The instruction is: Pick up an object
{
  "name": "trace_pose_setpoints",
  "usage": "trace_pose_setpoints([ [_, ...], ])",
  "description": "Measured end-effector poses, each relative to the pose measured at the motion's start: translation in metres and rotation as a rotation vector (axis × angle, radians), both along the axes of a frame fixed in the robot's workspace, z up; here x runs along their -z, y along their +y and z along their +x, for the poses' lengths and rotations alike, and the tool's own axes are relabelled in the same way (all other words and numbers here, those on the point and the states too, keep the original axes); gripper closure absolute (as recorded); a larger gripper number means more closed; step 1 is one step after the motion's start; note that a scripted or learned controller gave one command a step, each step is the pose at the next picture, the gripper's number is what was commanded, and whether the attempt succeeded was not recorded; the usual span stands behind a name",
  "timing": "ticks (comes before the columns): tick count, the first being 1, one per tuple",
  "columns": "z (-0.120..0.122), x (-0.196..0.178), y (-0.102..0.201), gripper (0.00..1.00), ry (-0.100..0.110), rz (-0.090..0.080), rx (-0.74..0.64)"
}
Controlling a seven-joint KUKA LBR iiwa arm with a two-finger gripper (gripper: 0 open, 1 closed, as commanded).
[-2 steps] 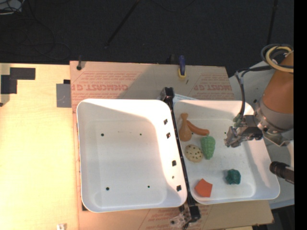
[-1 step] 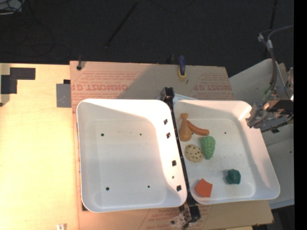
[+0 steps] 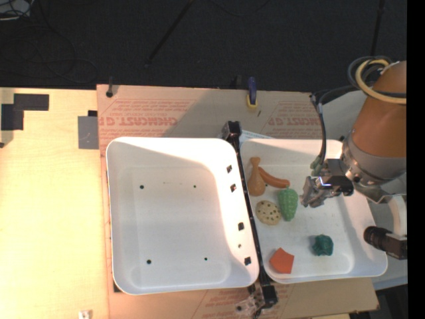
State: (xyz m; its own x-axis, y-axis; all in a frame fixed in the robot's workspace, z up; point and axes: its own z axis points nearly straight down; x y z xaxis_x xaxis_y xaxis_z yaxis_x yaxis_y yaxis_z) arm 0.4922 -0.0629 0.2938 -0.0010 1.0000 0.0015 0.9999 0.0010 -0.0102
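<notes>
The right bin (image 3: 362, 261) holds several small items: a tan drumstick-shaped toy (image 3: 255, 176), an orange-red sausage (image 3: 274, 177), a light green lumpy piece (image 3: 288, 203), a speckled tan cookie (image 3: 268, 212), a dark teal lump (image 3: 323, 245) and an orange-red block (image 3: 282, 260). My gripper (image 3: 314, 196) hangs over the right bin, just right of the green piece, with nothing visibly between its fingers.
The left bin (image 3: 119, 178) sits beside the right one, with a black-clipped divider (image 3: 239, 198) between them. Cardboard lies under both bins. The arm's orange band and grey wrist (image 3: 382, 138) fill the right side. A blue clamp (image 3: 252, 92) stands at the back edge.
</notes>
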Motion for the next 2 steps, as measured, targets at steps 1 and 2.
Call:
trace_pose_setpoints([
  [1,-0.017,-0.064,-0.092,1.0,-0.013,-0.006,0.009],
  [2,-0.017,0.059,-0.102,1.0,-0.001,0.001,0.002],
])
